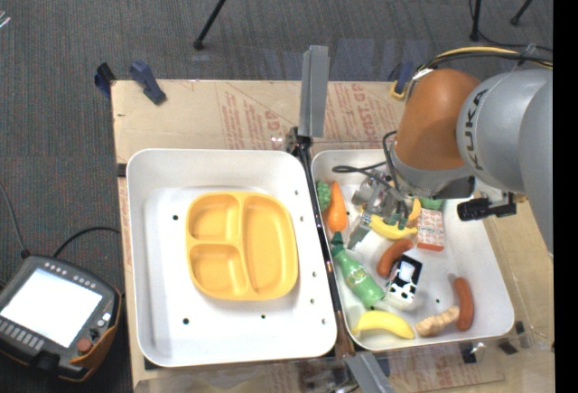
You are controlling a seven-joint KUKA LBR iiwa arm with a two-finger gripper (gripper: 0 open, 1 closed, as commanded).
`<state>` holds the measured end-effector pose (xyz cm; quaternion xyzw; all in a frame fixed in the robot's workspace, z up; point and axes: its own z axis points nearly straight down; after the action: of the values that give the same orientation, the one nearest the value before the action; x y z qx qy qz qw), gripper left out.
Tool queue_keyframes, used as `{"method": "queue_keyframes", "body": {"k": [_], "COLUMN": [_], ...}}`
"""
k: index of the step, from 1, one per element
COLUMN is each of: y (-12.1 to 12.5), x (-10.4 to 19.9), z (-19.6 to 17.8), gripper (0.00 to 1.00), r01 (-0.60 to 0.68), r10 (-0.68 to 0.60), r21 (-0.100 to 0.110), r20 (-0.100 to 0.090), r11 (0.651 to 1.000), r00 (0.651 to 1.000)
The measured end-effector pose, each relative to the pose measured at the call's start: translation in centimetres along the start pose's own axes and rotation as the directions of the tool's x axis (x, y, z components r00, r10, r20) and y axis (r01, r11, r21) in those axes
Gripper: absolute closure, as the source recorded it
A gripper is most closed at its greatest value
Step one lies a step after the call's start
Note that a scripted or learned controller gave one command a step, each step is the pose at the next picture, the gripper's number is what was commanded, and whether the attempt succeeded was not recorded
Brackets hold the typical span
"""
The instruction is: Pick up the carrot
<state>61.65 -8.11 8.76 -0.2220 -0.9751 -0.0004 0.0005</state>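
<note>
While the arm leans in from the right over the right bin (498, 285), the gripper (377, 206) hangs low near that bin's upper left, just right of the carrot (336, 209). Carrot lies along the bin's left wall, roughly lengthwise, green top toward the far end, orange body nearer. It sits beside the fingers, not between them; nothing looks clamped. Can't tell from this slant whether the tool is open or closed, too much clutter under the wrist.

Right bin, rest of contents: a banana (396, 225) right under the gripper, a green bottle (358, 278) below the carrot, a sausage (394, 257) between them, a black-and-white carton (405, 281), a second banana (386, 323) near the front edge, another sausage (463, 303) and a ginger root (437, 322) front right, a small red-white box (431, 229) to the gripper's right.

Left bin (163, 173) holds a yellow divided tray (242, 245), well apart from the carrot.
</note>
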Motion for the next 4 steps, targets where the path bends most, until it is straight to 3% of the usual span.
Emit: {"method": "queue_keyframes", "body": {"k": [1,2,3,4], "y": [1.0,-1.0,-0.9,-3.1], "x": [-1.0,-0.8,-0.8,0.3], "z": [-0.1,0.0,-1.1,-9.2], "gripper": [0.00,0.00,1.00,1.00], "r01": [0.136,-0.409,-0.403,-0.649], "r10": [-0.136,0.409,0.403,0.649], "r21": [-0.001,0.000,0.000,-0.003], "r20": [0.006,0.001,0.003,0.004], "r11": [0.991,0.913,0.915,0.760], "r00": [0.991,0.913,0.915,0.760]}}
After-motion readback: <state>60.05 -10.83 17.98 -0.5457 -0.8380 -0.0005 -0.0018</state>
